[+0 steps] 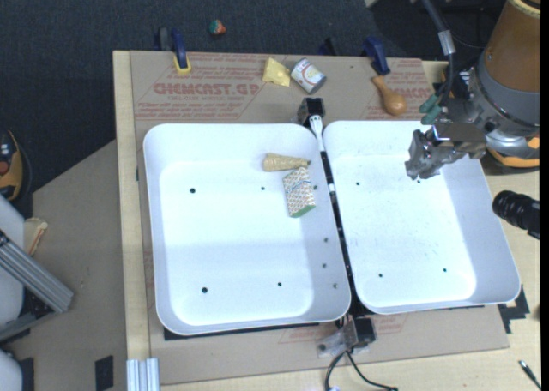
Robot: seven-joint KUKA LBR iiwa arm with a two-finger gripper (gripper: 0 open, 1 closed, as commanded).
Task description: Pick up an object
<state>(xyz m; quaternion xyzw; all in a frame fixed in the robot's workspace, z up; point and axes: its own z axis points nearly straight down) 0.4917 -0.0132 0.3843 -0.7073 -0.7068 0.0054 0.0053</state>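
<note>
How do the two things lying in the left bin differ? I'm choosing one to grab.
The tan cone is plain and slim, lying crosswise; the patterned packet is broader, flatter, green and white, lying along the bin. The cone sits nearer the back rim. Both lie close together by the right wall, far from the gripper.

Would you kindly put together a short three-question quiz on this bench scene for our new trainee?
1. True or false: the gripper is above the left bin.
2. Which bin holds the patterned packet? A) left B) right
3. Fill in: the tan cone-shaped piece lies just ____ the packet in the image.

Key: 1 false, it is over the right bin; 2 A; 3 above.
</note>
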